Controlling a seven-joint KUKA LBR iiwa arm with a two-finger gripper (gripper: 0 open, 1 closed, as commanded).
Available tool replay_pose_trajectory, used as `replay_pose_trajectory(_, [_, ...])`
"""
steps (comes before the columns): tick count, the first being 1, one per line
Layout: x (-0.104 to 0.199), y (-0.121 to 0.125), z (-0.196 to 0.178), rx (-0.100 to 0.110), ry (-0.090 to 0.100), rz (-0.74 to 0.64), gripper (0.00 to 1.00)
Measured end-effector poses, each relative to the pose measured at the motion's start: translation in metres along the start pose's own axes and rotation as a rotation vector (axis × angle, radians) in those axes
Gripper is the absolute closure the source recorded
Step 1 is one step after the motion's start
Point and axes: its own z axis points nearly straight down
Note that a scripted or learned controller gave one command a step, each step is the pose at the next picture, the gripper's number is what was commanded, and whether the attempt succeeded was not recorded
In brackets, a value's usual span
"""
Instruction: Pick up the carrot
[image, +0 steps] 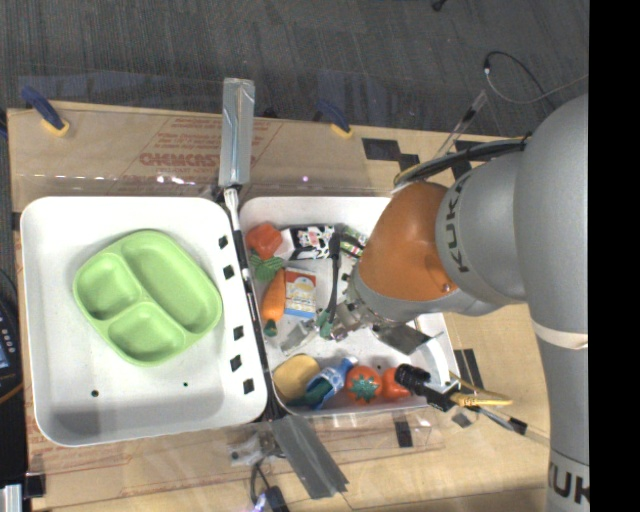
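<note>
The carrot (272, 301) is orange with a green top and lies lengthwise along the left wall of the right bin (350, 208). My gripper (330, 318) hangs low over the middle of that bin, just right of a small carton (300, 292) that lies between it and the carrot. The grey wrist and its orange band cover the bin's right half. Nothing can be seen held in the gripper.
In the right bin a red fruit (264, 240) and a black-and-white piece (315, 240) lie at the back. At the front are a yellow lump (295, 375), a blue bottle (331, 381) and a red tomato (364, 384). The left bin (60, 400) holds a green divided plate (148, 295).
</note>
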Motion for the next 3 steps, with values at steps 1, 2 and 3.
replay_pose_trajectory(1, [0.0065,-0.0264,0.0160,-0.003,-0.001,-0.223,0.00])
replay_pose_trajectory(2, [0.0086,-0.0278,0.0162,-0.003,0.000,-0.145,0.00])
replay_pose_trajectory(3, [0.0059,-0.0220,0.0165,-0.004,-0.002,0.118,0.00])
